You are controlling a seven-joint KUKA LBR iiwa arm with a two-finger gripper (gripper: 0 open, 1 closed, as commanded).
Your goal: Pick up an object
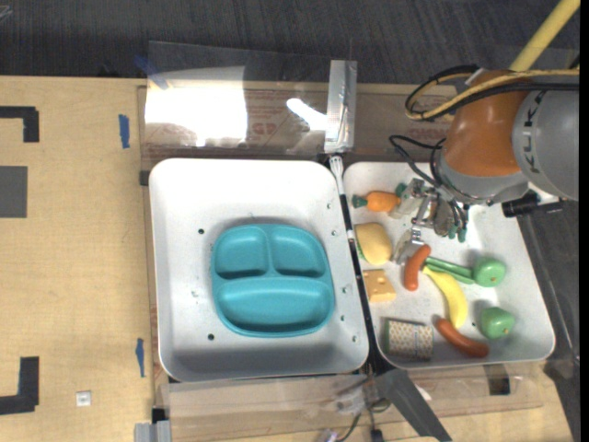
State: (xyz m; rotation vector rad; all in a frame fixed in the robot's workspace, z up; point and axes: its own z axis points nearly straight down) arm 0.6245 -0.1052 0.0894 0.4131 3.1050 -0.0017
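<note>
The right bin (534,274) holds several toy foods. An orange carrot (379,201) lies at its far left, with a pale yellow potato (374,242) and a cheese wedge (379,285) below it. A small red sausage (413,267) lies beside a banana (451,295). My gripper (411,243) hangs low in the bin's upper middle, its tip just above the upper end of the red sausage and right of the potato. Nothing can be seen held in it.
A teal divided plate (271,279) lies in the left bin (175,201). The right bin also has a green stalk with a ball (490,272), a green apple (497,320), a second red sausage (463,339) and a grey mesh roll (409,337). Cables (433,95) loop behind the arm.
</note>
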